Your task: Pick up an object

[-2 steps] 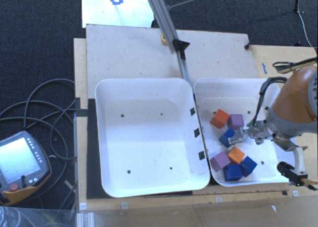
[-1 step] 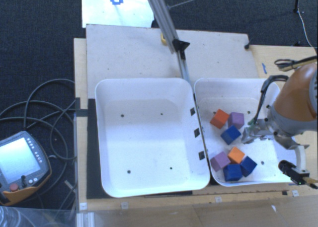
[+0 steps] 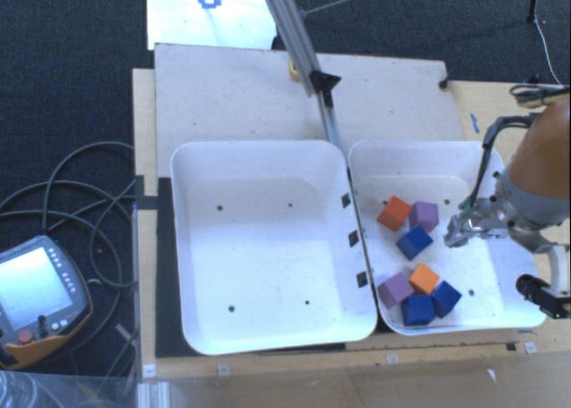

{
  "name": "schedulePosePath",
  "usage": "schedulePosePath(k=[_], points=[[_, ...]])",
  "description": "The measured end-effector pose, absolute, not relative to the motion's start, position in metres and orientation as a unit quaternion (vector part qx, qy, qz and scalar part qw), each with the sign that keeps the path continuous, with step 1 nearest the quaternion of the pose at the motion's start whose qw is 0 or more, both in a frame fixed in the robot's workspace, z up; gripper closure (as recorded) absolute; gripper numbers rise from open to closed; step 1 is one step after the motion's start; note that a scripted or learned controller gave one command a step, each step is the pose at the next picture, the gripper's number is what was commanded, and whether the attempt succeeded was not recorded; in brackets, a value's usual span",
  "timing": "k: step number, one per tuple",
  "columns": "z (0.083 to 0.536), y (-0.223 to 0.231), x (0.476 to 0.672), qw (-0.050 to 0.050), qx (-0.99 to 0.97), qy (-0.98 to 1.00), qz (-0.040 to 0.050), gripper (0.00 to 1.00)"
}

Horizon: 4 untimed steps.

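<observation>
The right bin (image 3: pixel 464 162) holds several small blocks. An orange block (image 3: pixel 393 213), a purple block (image 3: pixel 424 215) and a blue block (image 3: pixel 414 242) cluster near its middle. Toward the front edge lie a purple block (image 3: pixel 394 289), an orange block (image 3: pixel 425 278) and two blue blocks (image 3: pixel 417 310) (image 3: pixel 445 296). My gripper (image 3: pixel 460 229) hangs over the right bin, just right of the upper cluster, with nothing seen between its parts. The arm's orange band (image 3: pixel 542 161) rises behind it at the right edge.
The left bin (image 3: pixel 187 219) stands beside the right one. A slanted metal pole (image 3: pixel 290 22) crosses the back of the bench. Cables and a teach pendant (image 3: pixel 36 295) lie on the floor at the left.
</observation>
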<state>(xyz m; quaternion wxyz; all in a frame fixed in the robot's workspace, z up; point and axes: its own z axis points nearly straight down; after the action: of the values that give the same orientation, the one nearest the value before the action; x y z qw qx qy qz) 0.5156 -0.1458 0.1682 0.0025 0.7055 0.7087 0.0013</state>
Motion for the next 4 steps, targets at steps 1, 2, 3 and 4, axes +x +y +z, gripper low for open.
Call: schedulePosePath(k=[1,2,3,4], points=[[0.222,-0.136,0.514,0.003,0.705,0.709,0.0022,1.0],[0.276,-0.137,0.516,0.004,0.705,0.709,0.0023,1.0],[0.276,-0.094,0.537,0.002,0.703,0.711,0.0017,1.0],[0.256,-0.043,0.552,-0.001,0.703,0.711,0.0007,1.0]])
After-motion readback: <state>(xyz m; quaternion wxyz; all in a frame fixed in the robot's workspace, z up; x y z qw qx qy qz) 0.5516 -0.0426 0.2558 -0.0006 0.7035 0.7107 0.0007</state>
